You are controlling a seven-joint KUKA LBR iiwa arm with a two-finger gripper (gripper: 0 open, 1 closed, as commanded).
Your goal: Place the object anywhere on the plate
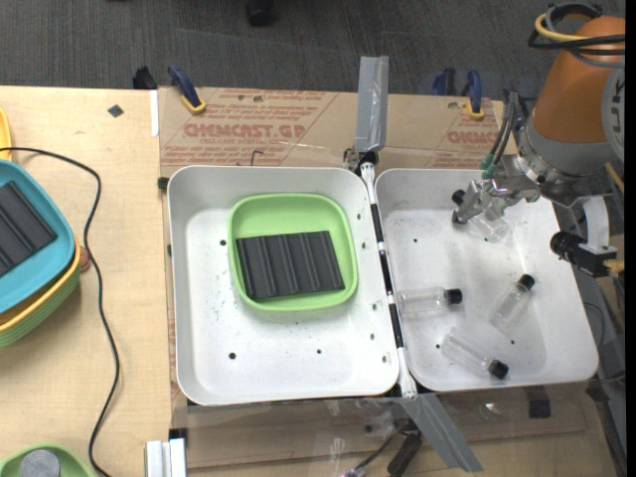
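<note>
A square green plate (292, 256) lies in the left bin (199, 346) with a dark ridged insert (289, 264) on it. Three clear vials with black caps lie in the right bin (556, 361): one (435, 300) near the left wall, one (511, 302) tilted at the middle right, one (475, 355) near the front. My gripper (478, 208) is low over the back of the right bin, far right of the plate. A clear object (491, 229) shows just below the gripper; whether it is held is unclear.
A cardboard sheet (248, 127) with clamps lies behind the bins. Stacked blue and yellow trays (30, 256) and a black cable (99, 296) are on the wooden table to the left. The arm's orange band (581, 87) stands over the right bin's back right corner.
</note>
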